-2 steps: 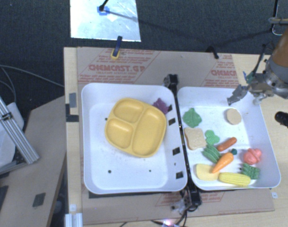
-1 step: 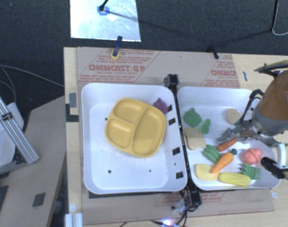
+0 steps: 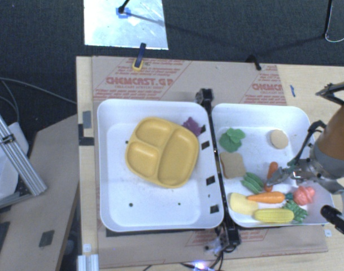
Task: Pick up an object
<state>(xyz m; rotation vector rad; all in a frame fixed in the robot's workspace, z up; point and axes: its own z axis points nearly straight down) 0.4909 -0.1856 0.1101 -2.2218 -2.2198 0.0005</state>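
The right bin (image 3: 296, 117) holds toy food: a green leafy piece (image 3: 233, 139), a round beige biscuit (image 3: 279, 139), a brown toast slice (image 3: 233, 165), green pea pods (image 3: 252, 182), a small red-orange piece (image 3: 271, 169), a long carrot (image 3: 266, 197), a pale yellow piece (image 3: 242, 204), a corn cob (image 3: 273, 214) and a red fruit (image 3: 303, 195). My gripper (image 3: 279, 175) reaches in from the right, low over the bin. Its tip sits right beside the small red-orange piece and just above the carrot. The arm's wrist hides part of the bin's right side.
The left bin (image 3: 112, 208) holds a yellow divided plate (image 3: 162, 151), with a small purple piece (image 3: 191, 125) at the plate's upper right. A black hinge strip (image 3: 215, 162) runs between the two bins. Cardboard lies under both bins.
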